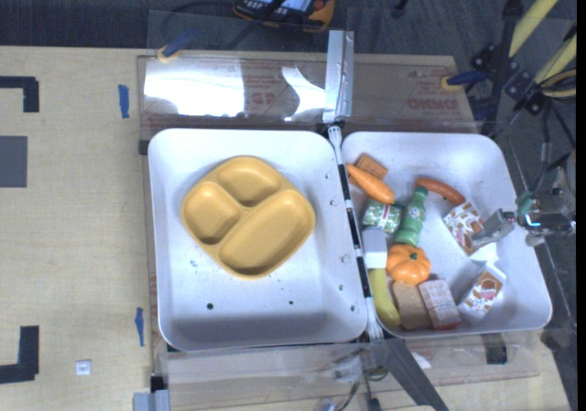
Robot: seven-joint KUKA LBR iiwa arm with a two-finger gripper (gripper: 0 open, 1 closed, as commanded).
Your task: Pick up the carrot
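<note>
The carrot [370, 183] is orange and tapered. It lies at the upper left of the right bin [476, 155], close to the divider, pointing down-right. An orange cracker box [371, 165] sits just behind it and a green can [382, 215] just in front. My gripper [505, 223] hangs at the right bin's right rim, well to the right of the carrot and next to a small red-and-white carton [464, 225]. Nothing is visibly held.
The right bin also holds a sausage [439, 189], a green bottle [413, 216], a small pumpkin [408, 264], a banana [385, 297], a brown block [412, 305] and two more cartons [439, 301] [485, 289]. A yellow divided plate [248, 215] lies in the left bin [174, 244].
</note>
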